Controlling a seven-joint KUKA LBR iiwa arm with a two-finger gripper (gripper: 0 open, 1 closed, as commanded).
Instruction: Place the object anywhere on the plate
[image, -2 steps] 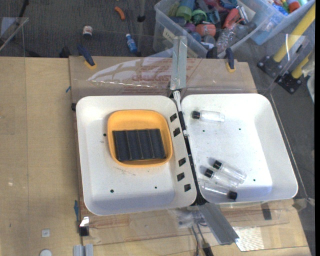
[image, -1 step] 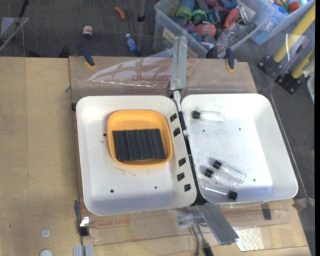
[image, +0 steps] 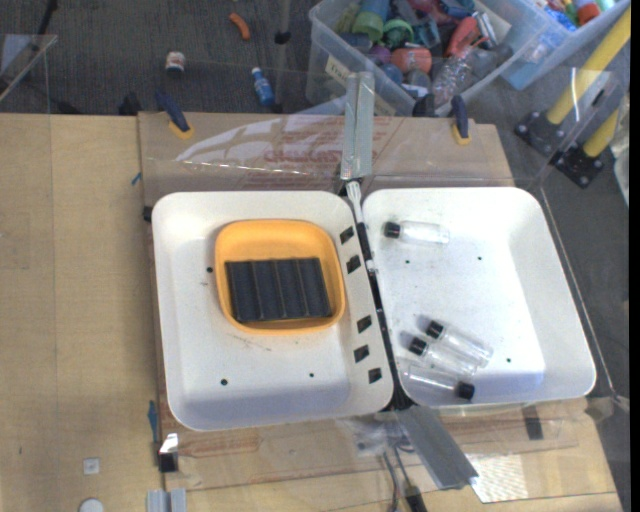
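Below me, two white bins sit side by side on the counter (image: 70, 300). The left bin (image: 190, 370) holds an orange plate (image: 230, 245) carrying a dark ribbed block (image: 278, 290). The right bin (image: 520, 270) holds clear vials with black caps: one (image: 415, 233) near the top, three (image: 445, 355) clustered near the bottom.

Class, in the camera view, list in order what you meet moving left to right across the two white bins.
Left bin → orange plate holding a dark ridged block → divider → clear vials with black caps → right bin.
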